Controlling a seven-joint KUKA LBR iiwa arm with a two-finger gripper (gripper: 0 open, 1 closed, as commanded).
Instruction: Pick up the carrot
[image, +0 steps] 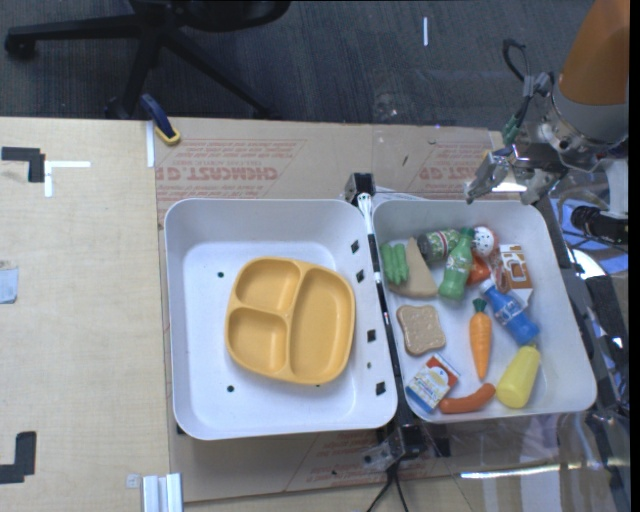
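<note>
The carrot (481, 343), orange with a green top, lies lengthwise in the right bin (560, 300), between a bread slice (421, 329) and a blue bottle (510, 315). My gripper (508, 172) hangs over the bin's far rim at the upper right, well away from the carrot, with its fingers spread apart and nothing between them.
The right bin also holds a yellow bottle (518, 377), a sausage (466, 401), a small carton (432, 386), a green bottle (456, 265), a green vegetable (397, 263) and other toy food. The left bin (190, 330) holds a yellow divided plate (291, 320).
</note>
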